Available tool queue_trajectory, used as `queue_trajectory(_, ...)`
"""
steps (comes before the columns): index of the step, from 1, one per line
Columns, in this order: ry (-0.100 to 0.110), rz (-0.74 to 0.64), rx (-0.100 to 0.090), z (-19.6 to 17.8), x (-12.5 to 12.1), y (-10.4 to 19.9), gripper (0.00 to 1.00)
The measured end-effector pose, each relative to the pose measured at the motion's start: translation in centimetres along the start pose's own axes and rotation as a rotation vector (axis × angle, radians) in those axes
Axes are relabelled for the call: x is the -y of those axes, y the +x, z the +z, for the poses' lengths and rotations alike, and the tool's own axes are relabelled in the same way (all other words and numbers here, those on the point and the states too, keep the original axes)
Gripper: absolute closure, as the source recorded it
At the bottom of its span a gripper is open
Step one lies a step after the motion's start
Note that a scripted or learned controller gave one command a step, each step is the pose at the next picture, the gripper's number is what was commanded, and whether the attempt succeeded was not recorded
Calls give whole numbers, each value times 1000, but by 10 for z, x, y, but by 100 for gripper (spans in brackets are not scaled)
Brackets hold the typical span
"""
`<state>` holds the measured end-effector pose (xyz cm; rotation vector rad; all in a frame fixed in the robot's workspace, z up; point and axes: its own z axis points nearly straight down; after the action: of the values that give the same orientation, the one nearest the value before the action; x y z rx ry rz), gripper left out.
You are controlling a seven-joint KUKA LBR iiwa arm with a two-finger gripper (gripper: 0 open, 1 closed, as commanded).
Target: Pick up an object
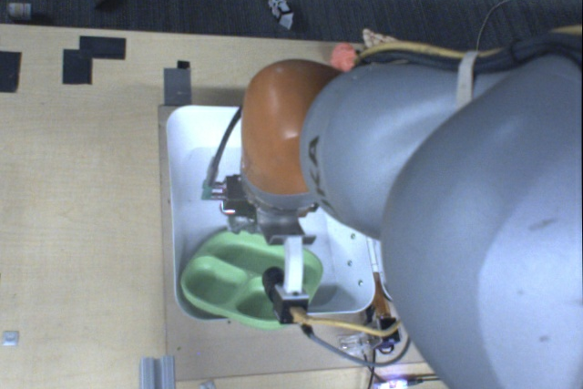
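A smooth, rounded pale-green dish (216, 282) with two shallow hollows lies at the near end of the glossy white bin (185, 161), tight against its near-left corner and under the grey arm's wrist (273, 214), with open floor farther back; whether the jaws are released or clenched I cannot tell.

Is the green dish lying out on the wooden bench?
No, the green dish lies inside the white bin, at its lower end.
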<state>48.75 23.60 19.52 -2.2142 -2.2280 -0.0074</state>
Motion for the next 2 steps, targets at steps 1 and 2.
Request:
queue_trajectory(1, -2, -3, -2, -11, -1, 1, 100)
queue_trajectory(2, -3, -6, -4, -21, -2, 2, 100)
